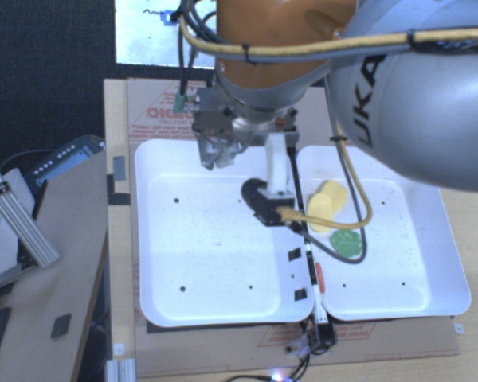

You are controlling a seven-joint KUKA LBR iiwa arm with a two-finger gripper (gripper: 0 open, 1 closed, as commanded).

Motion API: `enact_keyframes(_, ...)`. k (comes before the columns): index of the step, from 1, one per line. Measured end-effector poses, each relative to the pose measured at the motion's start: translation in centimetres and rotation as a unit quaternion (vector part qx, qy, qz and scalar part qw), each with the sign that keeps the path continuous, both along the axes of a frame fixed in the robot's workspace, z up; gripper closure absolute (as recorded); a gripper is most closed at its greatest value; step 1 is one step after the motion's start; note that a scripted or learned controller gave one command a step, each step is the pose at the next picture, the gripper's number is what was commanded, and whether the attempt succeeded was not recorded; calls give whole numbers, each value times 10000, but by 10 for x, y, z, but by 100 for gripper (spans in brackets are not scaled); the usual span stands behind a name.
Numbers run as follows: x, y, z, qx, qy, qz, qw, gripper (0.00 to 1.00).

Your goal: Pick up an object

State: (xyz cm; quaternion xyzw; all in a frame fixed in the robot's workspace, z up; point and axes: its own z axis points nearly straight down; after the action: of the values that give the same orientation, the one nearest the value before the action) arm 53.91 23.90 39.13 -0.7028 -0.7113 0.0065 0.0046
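Over cardboard-covered surface (155, 94), hovering with grey end effector (217, 153) above left shallow white bin (183, 293), upper centre of frame; cannot tell how open, nothing seen held. Seems the approach step: calls for shifting toward frame right, over pale yellow plastic cylinder (327, 203) or flat green disc (347, 243) in right shallow white bin (414, 285), then descending.

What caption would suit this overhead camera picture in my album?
Robot gripper hangs over the left bin; a yellow piece and a green piece lie in the right bin.
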Motion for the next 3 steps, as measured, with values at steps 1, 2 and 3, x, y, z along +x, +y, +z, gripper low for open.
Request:
enact_keyframes(1, -23, -5, 153, 53, -151, -31, 9999, 100)
enact_keyframes(2, 65, -64, 144, 9, -105, -85, 9999, 100)
enact_keyframes(3, 46, -1, 58, 10, -52, -18, 10000, 100)
